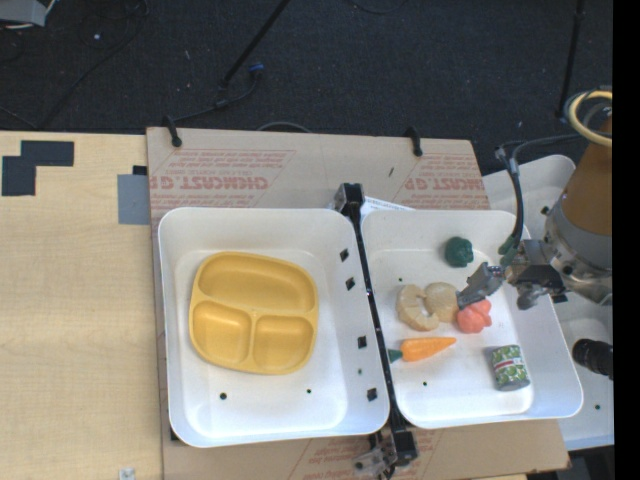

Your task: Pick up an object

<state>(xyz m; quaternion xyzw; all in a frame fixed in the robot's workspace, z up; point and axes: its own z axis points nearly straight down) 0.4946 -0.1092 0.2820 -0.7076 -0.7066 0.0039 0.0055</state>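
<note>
Using the centre divider (368,298) between the two bins as the reference.

Left of the divider: left bin (180,408) is carrying a yellow compartment tray (254,311), sitting roughly mid-bin, well apart from the arm. Not a likely pick target.

Right of the divider, in the right bin (545,398): a beige lumpy piece (427,304) is lying nearest the divider, looks like toy food in two lobes. Just below it an orange toy carrot (428,348) is lying flat, tip pointing away from the divider. Further from the divider, a salmon-red piece (474,316) is sitting touching or almost touching the beige piece. A dark green round piece (459,251) is lying toward the back wall, apart from the rest. A small green-labelled can (508,366) is lying on its side, farthest from the divider.

Gripper (478,286) is hanging just above the red piece, between it and the beige piece. Finger spread: cannot tell, dark blur against the bin. Nothing visibly between the fingers.

Handling guess: the red piece is looking like the target. Probably light, hollow plastic or rubber, slightly squashy, rounded and a bit slippery. I'm expecting it to squirt out if pinched off-centre, so take it across the widest middle, coming straight down. Beige neighbour is crowding one finger's landing spot on the divider side.
</note>
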